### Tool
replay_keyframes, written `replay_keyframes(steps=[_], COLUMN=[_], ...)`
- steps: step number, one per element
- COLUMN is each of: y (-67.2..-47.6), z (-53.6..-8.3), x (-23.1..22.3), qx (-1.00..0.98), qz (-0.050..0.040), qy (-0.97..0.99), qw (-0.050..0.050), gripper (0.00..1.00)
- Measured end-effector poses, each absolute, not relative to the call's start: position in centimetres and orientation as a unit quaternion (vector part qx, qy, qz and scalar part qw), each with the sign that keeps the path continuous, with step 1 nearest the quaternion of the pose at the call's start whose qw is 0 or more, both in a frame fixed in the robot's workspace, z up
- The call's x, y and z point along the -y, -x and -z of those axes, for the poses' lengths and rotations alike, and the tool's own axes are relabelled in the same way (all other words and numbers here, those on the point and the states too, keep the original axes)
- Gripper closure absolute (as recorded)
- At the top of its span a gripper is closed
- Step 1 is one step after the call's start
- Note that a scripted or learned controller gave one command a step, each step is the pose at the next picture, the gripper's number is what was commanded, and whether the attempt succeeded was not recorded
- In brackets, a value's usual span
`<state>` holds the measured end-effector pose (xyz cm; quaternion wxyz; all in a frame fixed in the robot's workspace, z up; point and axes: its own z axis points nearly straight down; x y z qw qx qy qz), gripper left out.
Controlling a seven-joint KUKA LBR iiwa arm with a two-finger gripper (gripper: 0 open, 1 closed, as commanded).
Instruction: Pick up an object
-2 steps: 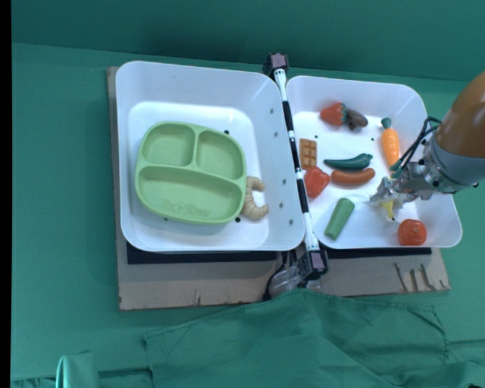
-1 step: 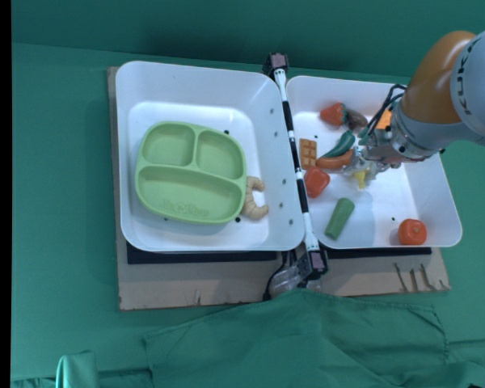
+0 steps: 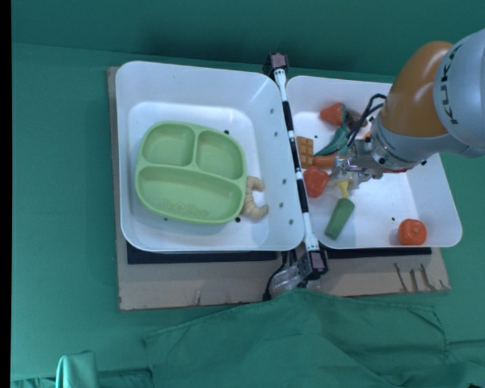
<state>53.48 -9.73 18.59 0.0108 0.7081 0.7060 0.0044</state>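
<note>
**Even overhead light, soft detail**

The scene is evenly lit from above with a cool green cast. The two white bins [image 3: 202, 87] read bright, near glare on their floors. Shadows are short and soft, darkest under the bins' near edges. Small items look slightly blurred; the orange band [image 3: 416, 87] shows a dull sheen.

A: Setting?
B: Robot lab test cell, not a kitchen. Counter [image 3: 65, 217] draped in green cloth, backdrop the same green.
A: Evidence?
B: Two white bins [image 3: 259, 95] side by side on a cardboard sheet [image 3: 194, 293], a black-and-white marked bar [image 3: 295, 164] along the seam between them. Industrial grey arm [image 3: 469, 79] with orange band reaching over. The food is toy plastic; the green divided plate [image 3: 192, 172] is a prop.
</note>
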Motion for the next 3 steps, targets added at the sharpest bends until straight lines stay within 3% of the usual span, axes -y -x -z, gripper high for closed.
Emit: replay_keyframes(steps=[1,2,3], y=[-51.8,-51.7,-47.2], z=[-28.5,-28.0,-21.5], x=[4.5,4.9,11.8], qx=[-0.708,-0.706,-0.703], qz=[-0.0045,-0.0008,0.002], qy=[-0.706,-0.708,-0.711], qw=[0.004,0.002,-0.001], gripper=[1.0,0.0,0.0])
